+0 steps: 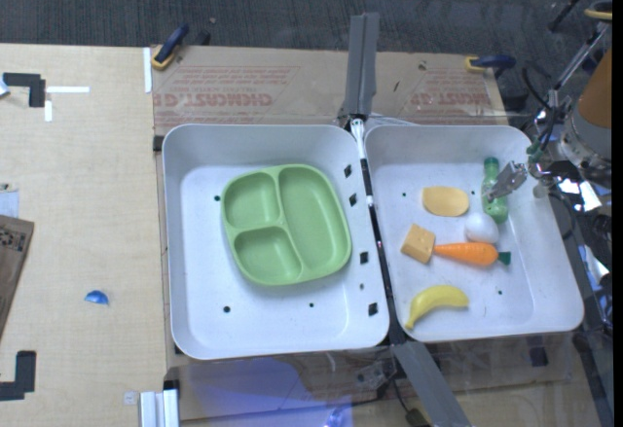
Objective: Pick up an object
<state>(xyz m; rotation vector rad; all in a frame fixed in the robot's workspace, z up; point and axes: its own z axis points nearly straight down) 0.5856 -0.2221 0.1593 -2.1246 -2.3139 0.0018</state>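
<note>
Where a wooden bench meets a dark carpeted floor at the far side, two shallow white bins sit side by side, seen from above at a slant. The left bin (185,250) holds a pale green divided plate (286,223) with three compartments, lying flat near the bin's middle. The right bin (545,303) holds several toy foods. A flat yellow-orange oval piece (446,201) lies toward the far side. Near of it and slightly left sits a tan cheese-like block (419,243). Just right of the block lies an orange carrot (467,254) with a green tip pointing right. A white egg-shaped piece (481,228) rests just beyond the carrot, touching or almost touching it. A yellow banana (436,302) curves along the near part of the bin, apart from the others. A green bottle-like object (494,190) stands or leans at the far right, just beyond the egg.

The arm enters from the right edge, and its gripper (506,184) hangs over the right bin directly at the green object. Metallic fingers overlap that object, but whether the jaws are spread, pressed together or pinching it cannot be told from this angle.

On the bench to the left lie a small blue item (95,298) and black brackets (27,86). A brown cardboard sheet (253,89) lies beyond the bins.
</note>
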